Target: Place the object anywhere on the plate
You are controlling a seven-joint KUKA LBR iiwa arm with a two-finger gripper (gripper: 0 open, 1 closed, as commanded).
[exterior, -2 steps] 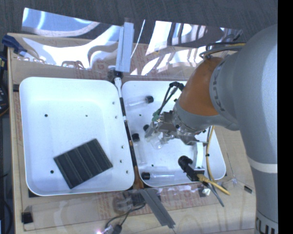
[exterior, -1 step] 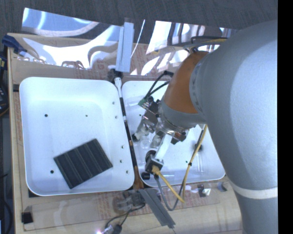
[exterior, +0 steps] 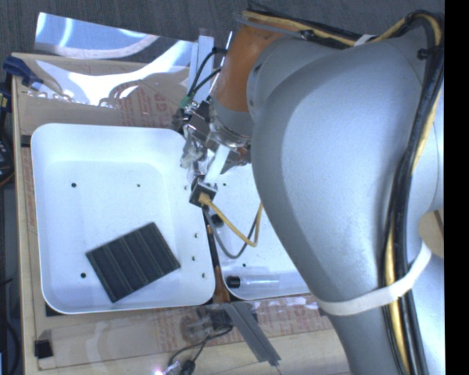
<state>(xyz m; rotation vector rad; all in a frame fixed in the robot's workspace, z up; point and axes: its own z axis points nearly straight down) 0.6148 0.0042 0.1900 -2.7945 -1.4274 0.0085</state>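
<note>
The gripper (exterior: 195, 153) hangs over the place where the two bins meet, at the upper right corner of the left bin (exterior: 43, 209). It is seen from behind and partly covered by the wrist, so I cannot tell if it is released or clenched, and nothing can be seen held in it.

Below the gripper is a strip of the right bin (exterior: 236, 221). Along this bin's lower wall lies a clear tube (exterior: 259, 281) on its side. Its dark cap points to the wall between the bins, and its other end goes under the arm.

In the left bin a dark ribbed slab (exterior: 133, 262) lies flat in the lower part, turned at an angle to the walls and close to the lower wall. It is well apart from the gripper and from the tube.

The grey arm (exterior: 336, 131) with its orange band (exterior: 236, 73) comes in from the right and covers most of the right bin. Behind the bins a shiny sheet (exterior: 102, 41) lies on the brown bench (exterior: 141, 104).
</note>
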